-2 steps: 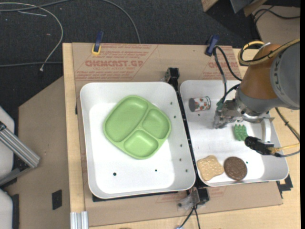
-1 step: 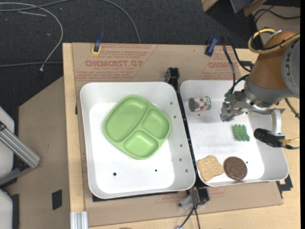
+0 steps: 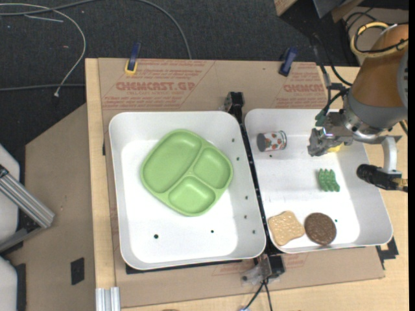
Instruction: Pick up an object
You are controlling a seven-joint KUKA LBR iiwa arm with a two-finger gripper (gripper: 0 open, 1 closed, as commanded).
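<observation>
Overhead, end effector hung by right bin's far edge, grip state unreadable, small can beside, green toy mid-floor, cracker and cookie lined near rim.

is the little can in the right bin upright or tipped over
Tipped over. The can lies on its side on the right bin's floor, its long side showing and one end facing left.

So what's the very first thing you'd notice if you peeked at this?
Probably the big green divided plate, sitting alone in the left bin. Next, the grey and orange arm reaching in from the right, its gripper hanging over the right bin, near a small can lying on its side.
</observation>
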